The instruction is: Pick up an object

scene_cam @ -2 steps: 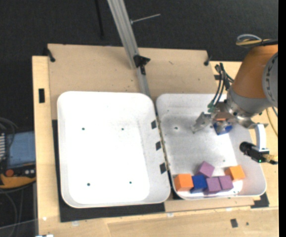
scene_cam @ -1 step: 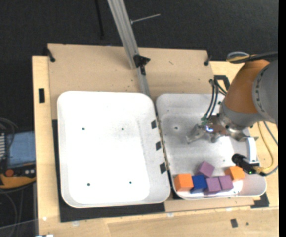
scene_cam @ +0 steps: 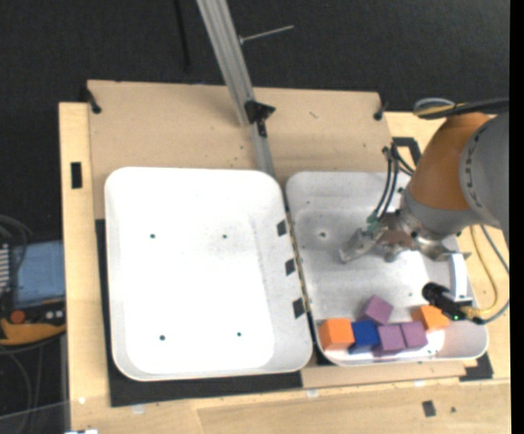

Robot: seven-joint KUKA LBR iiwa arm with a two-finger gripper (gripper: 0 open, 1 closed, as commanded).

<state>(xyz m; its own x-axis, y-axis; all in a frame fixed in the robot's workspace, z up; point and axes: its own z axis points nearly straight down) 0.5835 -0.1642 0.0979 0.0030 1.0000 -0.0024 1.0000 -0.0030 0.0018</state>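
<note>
Camera view: blocks (scene_cam: 377,331) crowd right bin's (scene_cam: 327,208) near edge.

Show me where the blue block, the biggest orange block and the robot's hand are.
blue block (scene_cam: 365,333), camera view, on its top face.
biggest orange block (scene_cam: 338,333), camera view, on its top face.
hand (scene_cam: 363,245), camera view, at its fingertips over the right bin.

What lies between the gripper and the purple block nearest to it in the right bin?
In the camera view, the stretch between the gripper and the nearest purple block is bare white floor of the right bin; nothing lies there.
</note>
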